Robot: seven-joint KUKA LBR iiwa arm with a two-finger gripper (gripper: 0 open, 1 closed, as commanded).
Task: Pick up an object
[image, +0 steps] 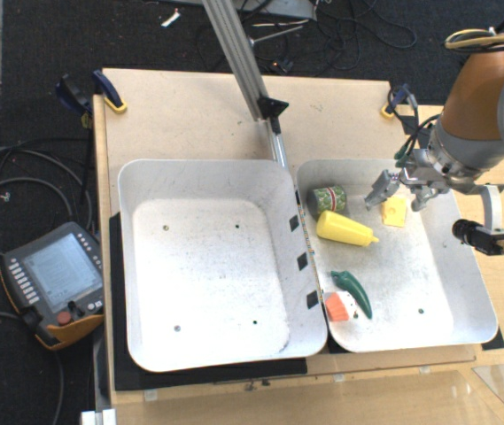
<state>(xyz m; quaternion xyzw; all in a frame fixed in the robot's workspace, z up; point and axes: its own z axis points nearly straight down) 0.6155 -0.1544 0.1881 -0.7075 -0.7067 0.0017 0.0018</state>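
The counter [189, 118] carries two white bins side by side. The left bin [145, 193] is the larger patch of bare white. The right bin [446, 282] holds everything there is to pick.

The arm [486, 96] comes in over the right bin's far corner, with the pincer [402, 189] hanging low above a small yellow block [395, 212]. Its two fingers stand apart, one to each side, with nothing between them.

Of the objects, the yellow cone [345, 228] is largest and lies on its side near the bin's middle. Just behind it, touching or nearly so, is a green can [330, 199]. Nearer the front lie a green pepper [353, 292] and an orange-and-white piece [338, 308], pressed together.

Judging the risks: the block looks to be the nearest target, but it is flat and small, so the fingers could close above it or nudge it aside. A descent off to the left could strike the cone and roll it. The can's round side would slip easily. The pepper and its neighbour, being in contact, might be dragged together.

The can bears a label, too small to read. No other writing can be made out.
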